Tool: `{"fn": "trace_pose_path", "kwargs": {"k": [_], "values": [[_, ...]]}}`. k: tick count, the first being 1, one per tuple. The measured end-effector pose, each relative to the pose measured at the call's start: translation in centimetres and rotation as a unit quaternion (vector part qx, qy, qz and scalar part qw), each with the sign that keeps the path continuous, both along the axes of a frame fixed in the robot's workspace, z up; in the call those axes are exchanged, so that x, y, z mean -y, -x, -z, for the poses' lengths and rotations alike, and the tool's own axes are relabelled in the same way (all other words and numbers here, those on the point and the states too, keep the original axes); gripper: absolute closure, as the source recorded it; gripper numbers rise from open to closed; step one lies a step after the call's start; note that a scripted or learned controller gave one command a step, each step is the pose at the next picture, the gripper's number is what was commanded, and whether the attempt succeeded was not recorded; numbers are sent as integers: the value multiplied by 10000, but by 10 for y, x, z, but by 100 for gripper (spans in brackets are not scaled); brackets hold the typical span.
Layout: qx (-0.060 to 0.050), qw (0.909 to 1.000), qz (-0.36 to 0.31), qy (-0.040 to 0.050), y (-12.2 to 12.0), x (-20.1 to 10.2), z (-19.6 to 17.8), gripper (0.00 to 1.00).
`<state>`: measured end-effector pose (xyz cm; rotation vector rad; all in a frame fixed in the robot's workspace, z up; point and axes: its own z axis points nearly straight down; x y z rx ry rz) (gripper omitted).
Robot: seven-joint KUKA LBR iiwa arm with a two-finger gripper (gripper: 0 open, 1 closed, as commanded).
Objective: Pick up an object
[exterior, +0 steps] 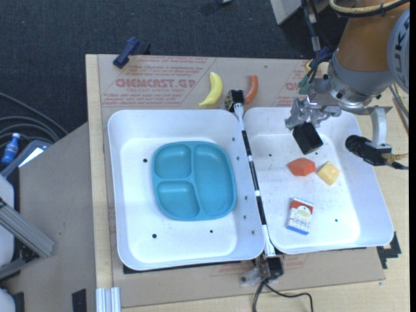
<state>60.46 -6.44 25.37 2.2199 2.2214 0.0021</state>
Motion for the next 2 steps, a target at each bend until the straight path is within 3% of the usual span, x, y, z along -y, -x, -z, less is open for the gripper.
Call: {"fn": "trace_pose_path", "kwargs": {"k": [1, 2], "values": [[-20, 10000, -1, -6, 12, -24, -9, 100], [-21, 10000, 7, -2, 76, -5, -20, 100]]}}
